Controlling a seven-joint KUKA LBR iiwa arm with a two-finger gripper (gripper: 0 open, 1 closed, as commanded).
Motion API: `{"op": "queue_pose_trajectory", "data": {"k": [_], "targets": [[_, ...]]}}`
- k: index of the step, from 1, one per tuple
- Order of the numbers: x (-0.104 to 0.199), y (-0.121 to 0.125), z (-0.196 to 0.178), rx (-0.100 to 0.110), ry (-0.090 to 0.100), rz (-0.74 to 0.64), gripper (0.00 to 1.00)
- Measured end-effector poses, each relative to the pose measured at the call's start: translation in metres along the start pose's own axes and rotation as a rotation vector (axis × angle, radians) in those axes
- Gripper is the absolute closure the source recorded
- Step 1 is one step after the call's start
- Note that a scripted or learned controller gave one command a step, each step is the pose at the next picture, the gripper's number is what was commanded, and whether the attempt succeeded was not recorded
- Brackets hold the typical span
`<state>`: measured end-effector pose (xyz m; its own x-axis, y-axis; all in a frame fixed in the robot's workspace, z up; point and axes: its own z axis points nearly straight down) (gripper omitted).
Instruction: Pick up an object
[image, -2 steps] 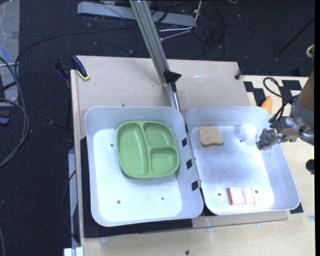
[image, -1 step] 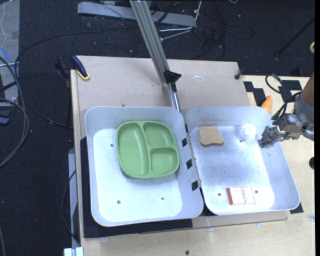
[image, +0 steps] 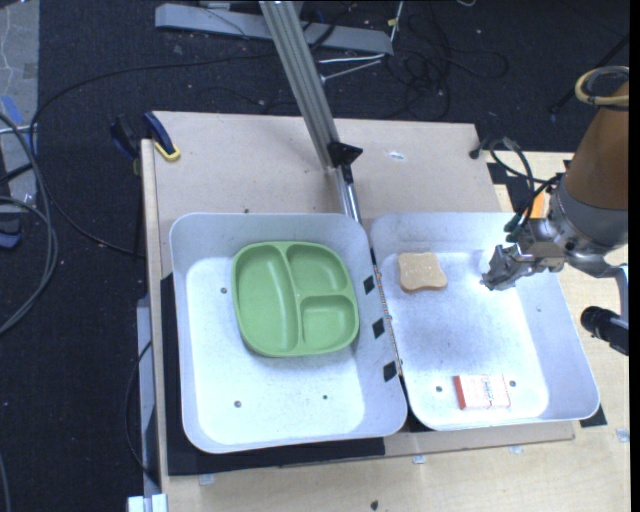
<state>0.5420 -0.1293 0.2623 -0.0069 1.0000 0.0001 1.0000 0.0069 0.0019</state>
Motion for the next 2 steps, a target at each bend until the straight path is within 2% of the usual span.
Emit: {"op": "queue_pose_trajectory", "data": {"k": [1, 2], "targets": [[0.055, 0.009, 0.015, 0.003, 0.001, 0.000, 1.00], [0.107, 0.014, 0.010, 0.001, 0.000, 0.000, 1.00]]}}
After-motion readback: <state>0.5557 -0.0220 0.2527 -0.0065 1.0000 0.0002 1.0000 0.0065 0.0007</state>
